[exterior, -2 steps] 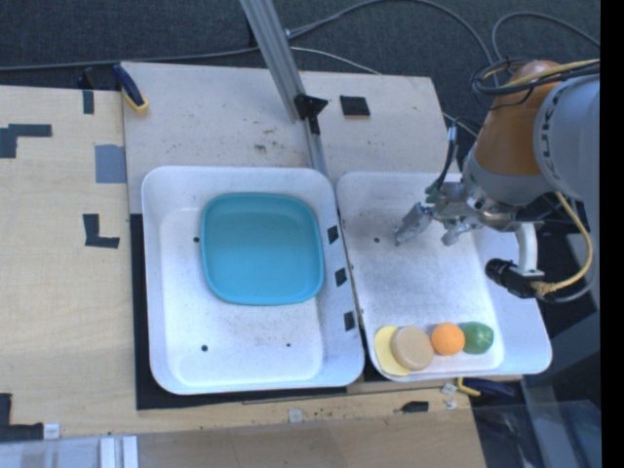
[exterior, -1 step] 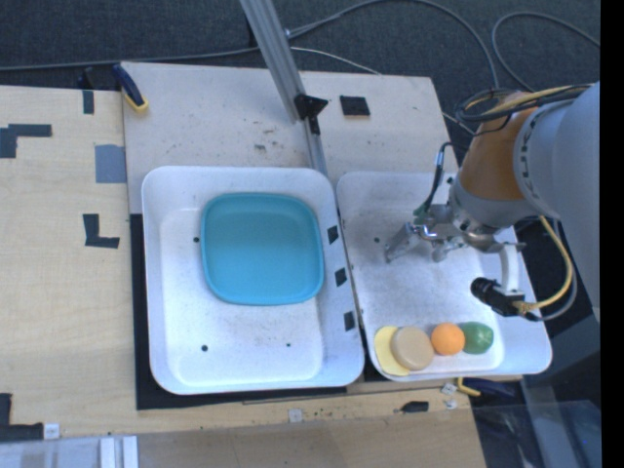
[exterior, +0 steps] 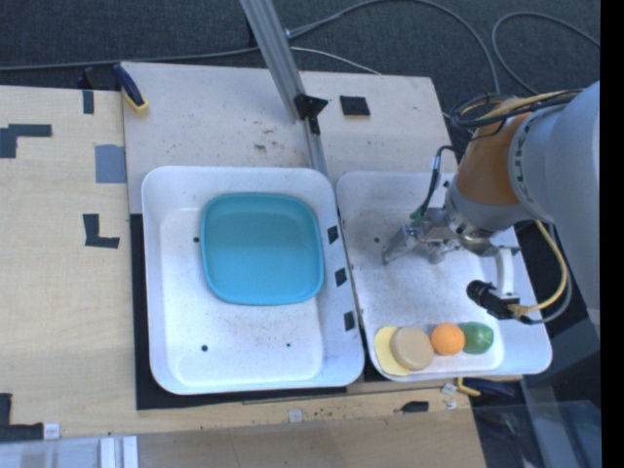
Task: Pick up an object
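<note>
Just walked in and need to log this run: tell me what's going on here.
A grey robot arm with an orange band reaches into the right bin, its gripper low over the bare floor, with nothing seen between its fingers. The objects sit along that bin's near edge: a yellow piece, a tan round one, an orange ball and a green one. The left bin holds a blue plate.

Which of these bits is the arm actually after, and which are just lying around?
Job in hand:
- gripper, over the right bin
- tan disc, orange ball and green ball along that bin's near edge

Lying about:
- blue plate in the left bin
- yellow clamp at the bench's far edge
</note>
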`<state>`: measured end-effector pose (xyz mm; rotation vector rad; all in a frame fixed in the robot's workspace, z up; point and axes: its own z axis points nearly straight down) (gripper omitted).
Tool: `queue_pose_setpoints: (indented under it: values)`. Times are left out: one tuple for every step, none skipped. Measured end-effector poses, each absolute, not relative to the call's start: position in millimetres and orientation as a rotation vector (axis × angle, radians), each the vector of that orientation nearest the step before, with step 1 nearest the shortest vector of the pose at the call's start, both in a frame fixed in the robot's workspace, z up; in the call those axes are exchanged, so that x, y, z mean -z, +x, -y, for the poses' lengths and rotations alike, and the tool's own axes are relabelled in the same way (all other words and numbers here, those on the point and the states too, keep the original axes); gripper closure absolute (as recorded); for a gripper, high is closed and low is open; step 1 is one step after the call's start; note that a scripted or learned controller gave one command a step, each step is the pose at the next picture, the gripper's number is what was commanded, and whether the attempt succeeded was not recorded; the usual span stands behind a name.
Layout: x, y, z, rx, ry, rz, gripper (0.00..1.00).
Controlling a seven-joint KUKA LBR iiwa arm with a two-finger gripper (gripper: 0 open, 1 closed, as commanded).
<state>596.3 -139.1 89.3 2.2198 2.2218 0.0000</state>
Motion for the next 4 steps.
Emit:
queue_pose_setpoints:
  values:
    - [-101, 596.9, 140, -0.001, 2.219, -2.22, 1.0]
    - [-161, 604.1, 142, -0.004, 2.218, -2.219, 1.0]
    - [-204, 606.2, 147, -0.003, 2.22, -2.22, 1.0]
    - [-266, 610.9, 148, -0.005, 2.218, -2.219, 1.0]
